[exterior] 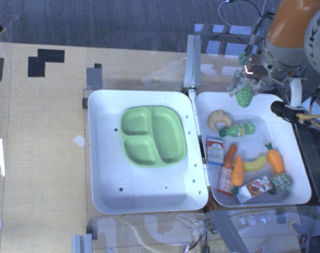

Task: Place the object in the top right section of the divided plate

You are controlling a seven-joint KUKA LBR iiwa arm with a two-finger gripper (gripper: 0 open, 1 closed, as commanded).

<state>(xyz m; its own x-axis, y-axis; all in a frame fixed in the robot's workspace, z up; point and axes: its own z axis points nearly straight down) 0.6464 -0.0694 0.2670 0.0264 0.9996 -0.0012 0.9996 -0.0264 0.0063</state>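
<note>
Above the far edge of the right bin (299,141), the pincer (243,91) grips a small green object (245,96). The green divided plate (152,135) sits centred in the left bin (102,157).

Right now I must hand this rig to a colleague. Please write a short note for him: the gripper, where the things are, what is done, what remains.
Gripper: raised over the far edge of the right bin, shut on a small green object, which hangs between its fingers.
Divided plate: green, in the middle of the left bin; nothing in its sections.
In the right bin: a croissant, a green bottle, two carrots, a banana, small cartons.
Done: the object seems picked up.
Left: carry it across to the plate's top right section and release it.
</note>
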